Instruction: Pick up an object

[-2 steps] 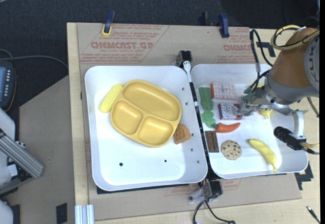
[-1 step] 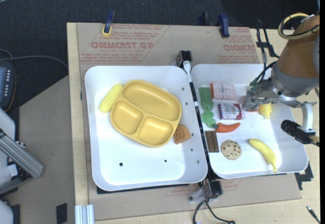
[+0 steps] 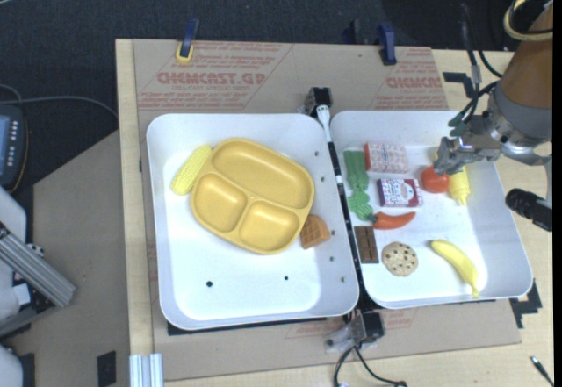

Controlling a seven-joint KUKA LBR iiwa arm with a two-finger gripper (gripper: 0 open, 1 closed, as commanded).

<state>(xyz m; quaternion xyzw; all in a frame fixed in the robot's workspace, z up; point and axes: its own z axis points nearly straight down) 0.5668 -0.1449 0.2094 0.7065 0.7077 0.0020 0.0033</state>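
The arm is reaching in over the right bin [image 3: 518, 240], its pincer [image 3: 450, 157] hanging just above a red tomato [image 3: 434, 180]; whether it is parted or closed I cannot tell. Taking the tomato as landmark: a yellow pepper-like toy [image 3: 459, 187] is lying just to its right, a red-and-white packet [image 3: 398, 192] just to its left, a chilli [image 3: 393, 219] below-left, a cookie [image 3: 400, 259] and banana [image 3: 458, 262] farther below. Well to its left, in the left bin [image 3: 167, 227], a yellow divided tray [image 3: 252, 195] is sitting beside a corn cob [image 3: 190, 168].
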